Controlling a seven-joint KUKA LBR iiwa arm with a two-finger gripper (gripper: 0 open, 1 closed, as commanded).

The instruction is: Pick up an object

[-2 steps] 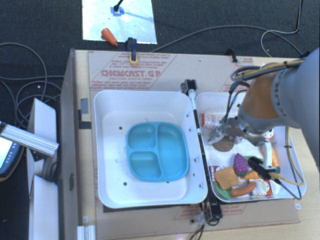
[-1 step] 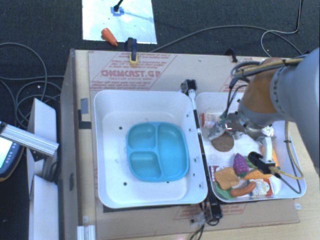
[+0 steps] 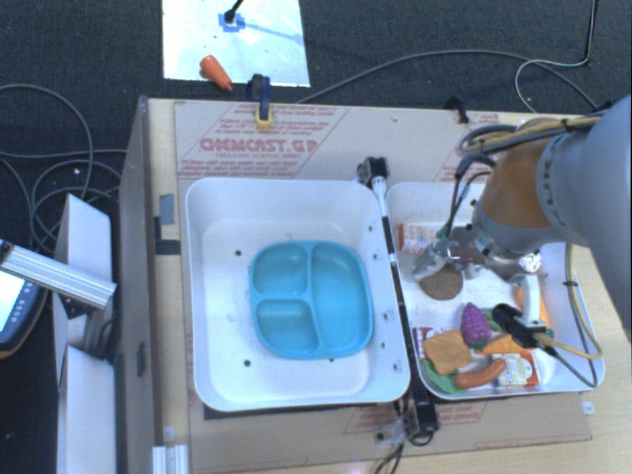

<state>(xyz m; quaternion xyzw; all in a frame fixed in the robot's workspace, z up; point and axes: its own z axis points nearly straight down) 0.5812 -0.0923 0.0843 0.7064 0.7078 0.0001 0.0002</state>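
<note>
In the right bin (image 3: 583,316) lie several toy foods. There is a brown round patty (image 3: 441,285), purple grapes (image 3: 475,322), a toast slice (image 3: 446,351), a red sausage (image 3: 481,373), an orange carrot (image 3: 510,344) and a red-and-white packet (image 3: 415,235). My gripper (image 3: 444,259) hangs low over the upper left part of this bin. It is just above the patty and beside the packet. The grey arm with its orange band (image 3: 513,194) covers the bin's upper right part. Nothing visibly sits in the gripper.
The left bin (image 3: 212,265) holds a blue divided plate (image 3: 310,298). A black divider clamp (image 3: 387,235) runs between the bins. A white-and-orange piece (image 3: 531,294) lies at the right bin's right side. Cables loop over that bin's right rim. Behind the bench lies a white sheet (image 3: 234,23).
</note>
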